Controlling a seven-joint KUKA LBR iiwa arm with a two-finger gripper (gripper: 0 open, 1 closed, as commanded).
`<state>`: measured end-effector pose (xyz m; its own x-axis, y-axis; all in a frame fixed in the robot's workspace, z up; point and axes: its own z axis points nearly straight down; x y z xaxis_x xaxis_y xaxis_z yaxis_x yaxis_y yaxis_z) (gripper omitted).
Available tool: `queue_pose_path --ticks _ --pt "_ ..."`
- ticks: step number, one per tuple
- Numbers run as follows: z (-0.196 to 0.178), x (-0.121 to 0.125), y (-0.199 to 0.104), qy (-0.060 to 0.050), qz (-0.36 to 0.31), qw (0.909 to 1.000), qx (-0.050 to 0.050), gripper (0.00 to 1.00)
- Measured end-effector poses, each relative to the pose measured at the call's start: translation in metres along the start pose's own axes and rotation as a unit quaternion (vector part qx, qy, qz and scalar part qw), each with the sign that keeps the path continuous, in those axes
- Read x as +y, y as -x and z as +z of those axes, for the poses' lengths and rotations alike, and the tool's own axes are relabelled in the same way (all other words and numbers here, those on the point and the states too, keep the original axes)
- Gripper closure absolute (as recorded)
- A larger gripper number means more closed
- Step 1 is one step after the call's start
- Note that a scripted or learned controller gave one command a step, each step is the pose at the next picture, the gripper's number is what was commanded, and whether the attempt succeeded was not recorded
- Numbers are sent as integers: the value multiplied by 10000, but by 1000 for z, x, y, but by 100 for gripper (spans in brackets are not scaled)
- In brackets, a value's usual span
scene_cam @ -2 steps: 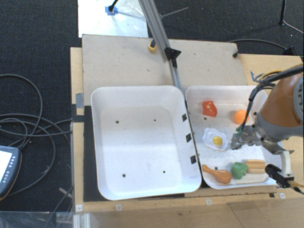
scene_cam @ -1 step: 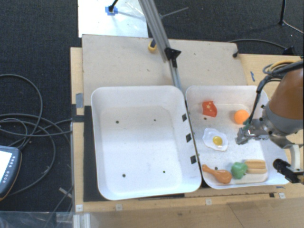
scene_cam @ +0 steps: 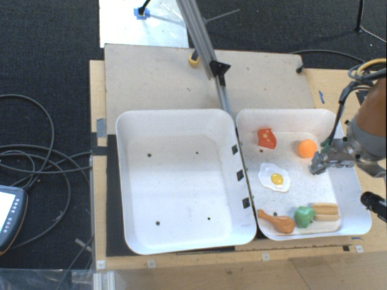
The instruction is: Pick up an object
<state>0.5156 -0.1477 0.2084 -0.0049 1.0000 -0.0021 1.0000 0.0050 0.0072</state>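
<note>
Toys lie along the near wall of the right-hand bin (scene_cam: 363, 225) on the worktop (scene_cam: 157, 77): a brown drumstick (scene_cam: 277, 220) at the left, then a green piece (scene_cam: 304, 216) touching a hot dog (scene_cam: 325, 211). Just beyond them, toward the bin's middle, sits a fried egg (scene_cam: 275, 178). To its right the robot's hand (scene_cam: 318, 165) hangs low over the bin floor, reaching in from the right, and from where I stand I cannot tell whether it is wide or narrow; nothing shows in its grip. An orange ball (scene_cam: 307, 148) rests just beside and beyond the hand, apparently apart from it, and looks the likeliest target. Farther back lies a red piece (scene_cam: 266, 138). The left-hand bin (scene_cam: 130, 162) stands alongside. By appearances the pick is not yet made: approach under way, grasp and lift remaining.
</note>
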Motion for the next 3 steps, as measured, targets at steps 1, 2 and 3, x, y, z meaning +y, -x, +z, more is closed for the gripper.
queue_pose_path --ticks 1,2,3 --pt "-15 0 -52 -15 -31 10000 17 100" --pt "-16 -5 -112 -32 -38 10000 26 100" --pt "-16 9 -161 -23 -31 10000 22 100"
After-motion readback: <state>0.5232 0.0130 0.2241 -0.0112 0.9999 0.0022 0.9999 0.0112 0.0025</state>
